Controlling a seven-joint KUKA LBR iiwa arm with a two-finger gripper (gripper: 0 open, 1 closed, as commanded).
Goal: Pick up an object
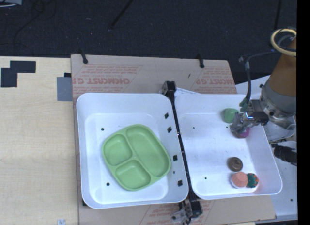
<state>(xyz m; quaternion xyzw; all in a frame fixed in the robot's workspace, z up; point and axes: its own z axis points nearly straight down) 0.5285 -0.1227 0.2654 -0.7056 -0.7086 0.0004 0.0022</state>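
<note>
The gripper [240, 124] sits low at the right bin's [213, 180] far right, over what may be a purple object [242, 133]; whether its fingers grasp it, I cannot tell. A green object [229, 115] lies just beside.

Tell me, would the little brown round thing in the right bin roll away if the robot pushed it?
Probably not far. The brown disc looks flat and lies on its face on the right bin, so a push would likely slide it rather than roll it. It seems small and low, so it is probably light, and the gripper might find it hard to pinch.
</note>
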